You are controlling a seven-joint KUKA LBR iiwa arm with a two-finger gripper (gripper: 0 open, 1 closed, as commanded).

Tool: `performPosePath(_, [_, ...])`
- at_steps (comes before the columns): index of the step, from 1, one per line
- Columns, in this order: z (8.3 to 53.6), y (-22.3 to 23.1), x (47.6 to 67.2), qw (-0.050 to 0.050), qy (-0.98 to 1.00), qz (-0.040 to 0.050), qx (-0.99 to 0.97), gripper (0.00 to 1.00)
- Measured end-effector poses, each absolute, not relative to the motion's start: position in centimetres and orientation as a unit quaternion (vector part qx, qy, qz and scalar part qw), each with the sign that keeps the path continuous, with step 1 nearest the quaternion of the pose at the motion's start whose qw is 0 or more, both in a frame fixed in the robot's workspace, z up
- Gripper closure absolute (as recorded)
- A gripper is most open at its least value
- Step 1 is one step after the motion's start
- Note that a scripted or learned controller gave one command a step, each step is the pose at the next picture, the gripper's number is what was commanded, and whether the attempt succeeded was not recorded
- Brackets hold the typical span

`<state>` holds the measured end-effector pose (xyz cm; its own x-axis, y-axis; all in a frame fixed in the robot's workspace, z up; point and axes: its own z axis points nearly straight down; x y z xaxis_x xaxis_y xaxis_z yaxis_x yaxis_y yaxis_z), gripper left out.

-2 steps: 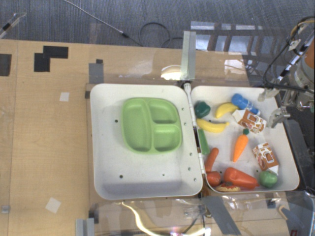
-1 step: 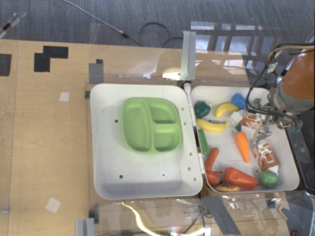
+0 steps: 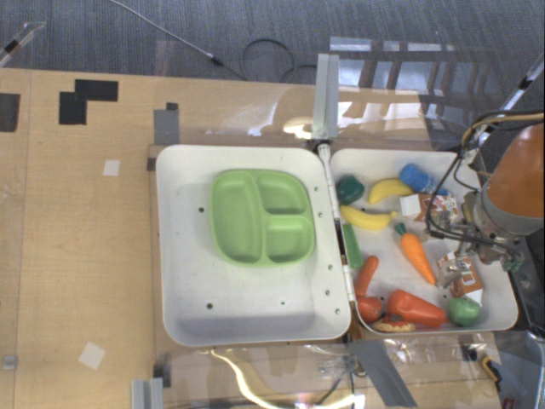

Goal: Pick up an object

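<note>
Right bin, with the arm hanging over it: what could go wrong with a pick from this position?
1. The toys are packed close: the carrot, red pepper and green ball lie near each other, so descending fingers may land on two items or knock one aside.
2. The gripper hangs near the right bin wall, so it might strike the rim.
3. Loose cables above the wrist could snag.

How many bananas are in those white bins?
2, both in the right bin. One banana lies near the back, beside a blue piece. The other banana lies just in front of it, by the left wall. The arm may hide more.
</note>
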<state>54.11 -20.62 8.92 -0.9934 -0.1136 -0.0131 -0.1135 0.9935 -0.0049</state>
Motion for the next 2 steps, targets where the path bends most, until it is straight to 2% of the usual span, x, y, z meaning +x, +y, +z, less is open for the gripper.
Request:
performPosePath(1, [9.0,-14.4,52.8,0.008,0.998,-0.0014,-0.063,0.00])
performPosePath(2, [9.1,-8.9,52.5,0.009,0.998,-0.0012,-0.065,0.00])
